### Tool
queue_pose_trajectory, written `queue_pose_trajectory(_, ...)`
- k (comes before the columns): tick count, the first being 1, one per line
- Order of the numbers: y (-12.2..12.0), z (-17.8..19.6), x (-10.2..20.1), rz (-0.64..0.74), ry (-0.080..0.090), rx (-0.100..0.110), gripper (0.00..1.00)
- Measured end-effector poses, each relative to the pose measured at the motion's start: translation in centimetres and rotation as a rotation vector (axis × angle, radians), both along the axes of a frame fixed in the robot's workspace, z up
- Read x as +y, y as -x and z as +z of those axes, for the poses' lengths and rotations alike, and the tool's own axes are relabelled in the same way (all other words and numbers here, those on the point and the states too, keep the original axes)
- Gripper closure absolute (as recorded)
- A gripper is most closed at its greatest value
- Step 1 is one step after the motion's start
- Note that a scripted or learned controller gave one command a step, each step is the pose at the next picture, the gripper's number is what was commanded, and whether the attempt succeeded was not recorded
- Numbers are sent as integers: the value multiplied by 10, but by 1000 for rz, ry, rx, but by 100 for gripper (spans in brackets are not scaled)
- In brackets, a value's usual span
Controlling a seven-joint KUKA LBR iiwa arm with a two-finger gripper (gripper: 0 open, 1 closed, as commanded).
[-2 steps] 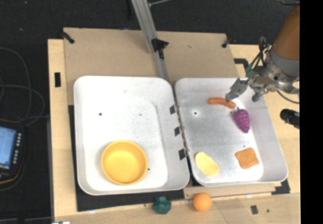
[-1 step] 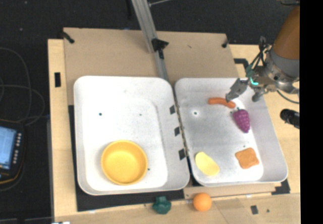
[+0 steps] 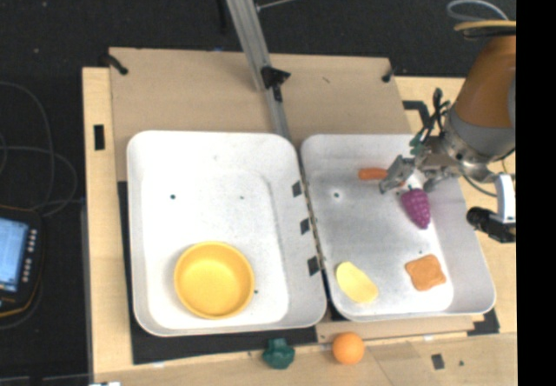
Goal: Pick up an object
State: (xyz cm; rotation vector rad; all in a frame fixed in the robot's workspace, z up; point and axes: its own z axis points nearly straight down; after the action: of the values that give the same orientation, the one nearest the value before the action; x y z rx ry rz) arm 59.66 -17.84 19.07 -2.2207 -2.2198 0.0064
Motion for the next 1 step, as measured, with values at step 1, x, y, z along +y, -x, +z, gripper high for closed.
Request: queue_pose_trajectory(1, 9, -59, -4, 0, -1, 1, 0)
